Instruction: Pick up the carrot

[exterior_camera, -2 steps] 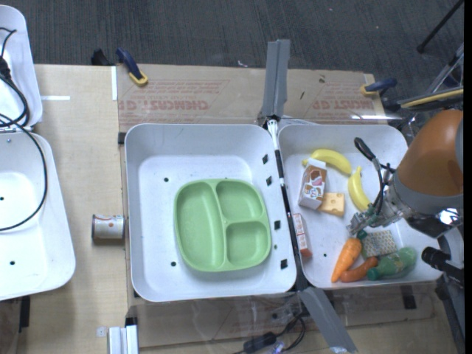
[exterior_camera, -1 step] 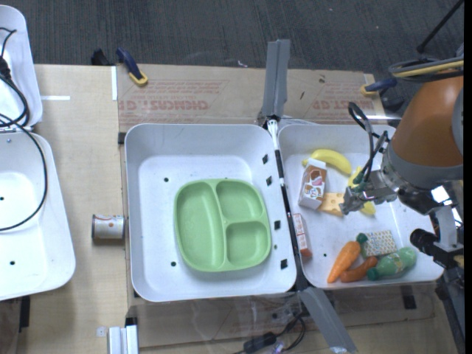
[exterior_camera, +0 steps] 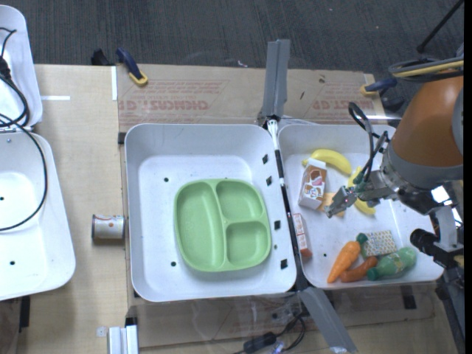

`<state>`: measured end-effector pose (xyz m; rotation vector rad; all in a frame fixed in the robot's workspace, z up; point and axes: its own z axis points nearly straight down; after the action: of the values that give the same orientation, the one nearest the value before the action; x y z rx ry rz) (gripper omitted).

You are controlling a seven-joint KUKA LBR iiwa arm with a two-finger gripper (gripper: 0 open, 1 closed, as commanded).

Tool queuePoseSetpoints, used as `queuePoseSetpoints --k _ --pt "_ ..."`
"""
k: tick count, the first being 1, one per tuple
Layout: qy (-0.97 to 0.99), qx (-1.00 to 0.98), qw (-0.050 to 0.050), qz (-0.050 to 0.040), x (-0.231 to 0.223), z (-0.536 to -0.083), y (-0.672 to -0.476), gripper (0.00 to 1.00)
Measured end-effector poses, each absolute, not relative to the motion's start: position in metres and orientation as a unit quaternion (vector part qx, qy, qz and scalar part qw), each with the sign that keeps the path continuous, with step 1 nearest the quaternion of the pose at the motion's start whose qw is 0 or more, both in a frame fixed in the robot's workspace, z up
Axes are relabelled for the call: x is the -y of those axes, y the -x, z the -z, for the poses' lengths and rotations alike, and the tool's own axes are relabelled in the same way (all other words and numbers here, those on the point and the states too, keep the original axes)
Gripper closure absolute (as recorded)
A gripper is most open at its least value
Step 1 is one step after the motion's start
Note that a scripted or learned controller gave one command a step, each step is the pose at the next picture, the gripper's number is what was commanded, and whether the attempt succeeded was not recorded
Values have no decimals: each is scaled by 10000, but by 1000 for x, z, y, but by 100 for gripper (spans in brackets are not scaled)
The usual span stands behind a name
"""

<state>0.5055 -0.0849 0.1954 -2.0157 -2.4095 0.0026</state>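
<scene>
Pincer: the gripper (exterior_camera: 341, 202) hangs over the right bin (exterior_camera: 435, 260), fingers pointing toward the view's lower left; the gap between them looks narrow and nothing is seen held there.
Carrot: the carrot (exterior_camera: 343, 260) lies on the bin floor below the pincer in the view, apart from it, a little to the right of its tip.
Long axis: slanted, leafy green end up-right, orange tip down-left.
Neighbours: a red-orange item (exterior_camera: 359, 270) touches the carrot on the side away from the pincer; a juice carton (exterior_camera: 313, 186) stands just beside the pincer, on its left.
Coming move: judged a short travel toward the view's bottom edge, then descent.
</scene>
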Motion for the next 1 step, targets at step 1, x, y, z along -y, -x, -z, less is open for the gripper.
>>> queuePoseSetpoints --k 1 --pt "6409 7676 -4 -15 85 -204 -506 100"
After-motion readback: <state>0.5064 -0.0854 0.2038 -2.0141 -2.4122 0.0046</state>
